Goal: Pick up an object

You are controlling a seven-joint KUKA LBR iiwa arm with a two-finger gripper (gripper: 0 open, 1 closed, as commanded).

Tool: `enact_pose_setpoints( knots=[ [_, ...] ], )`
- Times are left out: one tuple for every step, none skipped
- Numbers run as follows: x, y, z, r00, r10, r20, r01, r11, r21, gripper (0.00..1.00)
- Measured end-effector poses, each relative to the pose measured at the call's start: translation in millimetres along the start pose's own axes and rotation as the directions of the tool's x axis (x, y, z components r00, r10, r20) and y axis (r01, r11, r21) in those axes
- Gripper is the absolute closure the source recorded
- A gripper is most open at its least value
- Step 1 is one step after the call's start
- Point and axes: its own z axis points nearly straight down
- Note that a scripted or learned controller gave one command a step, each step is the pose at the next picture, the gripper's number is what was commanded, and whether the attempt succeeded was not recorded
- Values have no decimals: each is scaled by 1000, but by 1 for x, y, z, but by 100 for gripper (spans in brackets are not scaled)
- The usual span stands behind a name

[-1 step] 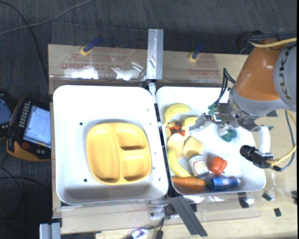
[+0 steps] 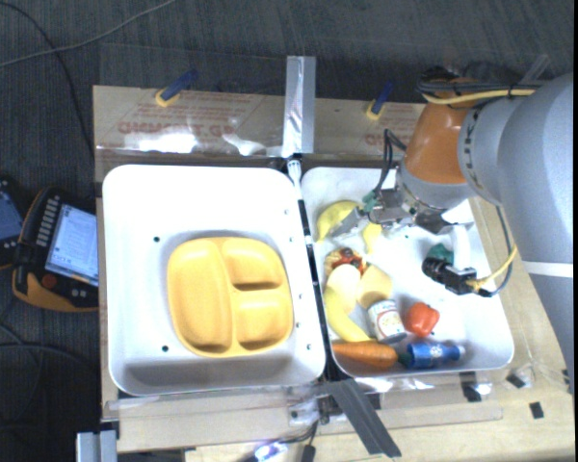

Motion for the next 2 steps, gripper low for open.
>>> enact_pose_setpoints(
  knots=[
    [0, 1, -9, 1000, 1, -4, -1, 1000, 0, 100],
    [17, 45, -92, 1000, -7, -4, 7, 1000, 16, 100]
  ],
)
